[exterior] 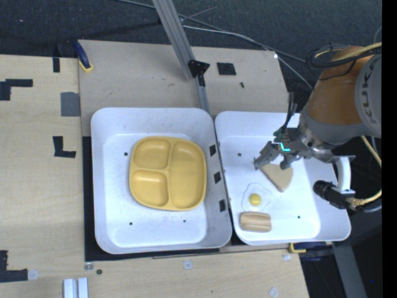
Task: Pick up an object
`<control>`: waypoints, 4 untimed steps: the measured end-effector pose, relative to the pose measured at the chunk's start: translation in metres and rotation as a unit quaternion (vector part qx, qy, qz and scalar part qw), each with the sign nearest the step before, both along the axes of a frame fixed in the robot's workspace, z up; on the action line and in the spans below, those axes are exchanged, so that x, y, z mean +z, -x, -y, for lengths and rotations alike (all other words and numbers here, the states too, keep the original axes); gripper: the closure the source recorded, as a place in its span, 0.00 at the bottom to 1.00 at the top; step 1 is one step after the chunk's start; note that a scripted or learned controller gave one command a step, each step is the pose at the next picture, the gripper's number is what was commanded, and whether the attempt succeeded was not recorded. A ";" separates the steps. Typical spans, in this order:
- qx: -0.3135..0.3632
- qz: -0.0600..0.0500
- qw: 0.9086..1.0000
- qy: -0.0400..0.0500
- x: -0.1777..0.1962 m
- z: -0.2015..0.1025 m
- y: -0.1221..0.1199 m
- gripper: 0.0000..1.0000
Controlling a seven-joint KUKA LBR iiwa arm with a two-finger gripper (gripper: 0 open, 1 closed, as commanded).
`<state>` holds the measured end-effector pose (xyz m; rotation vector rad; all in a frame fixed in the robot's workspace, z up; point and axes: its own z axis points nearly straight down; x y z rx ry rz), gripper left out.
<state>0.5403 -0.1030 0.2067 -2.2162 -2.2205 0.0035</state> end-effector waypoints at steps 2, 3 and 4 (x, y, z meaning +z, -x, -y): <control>-0.001 -0.001 1.000 0.000 -0.054 0.003 0.011 0.00; 0.000 0.001 1.000 0.001 -0.114 -0.005 0.010 0.00; -0.001 0.006 1.000 0.002 -0.120 -0.005 0.008 0.00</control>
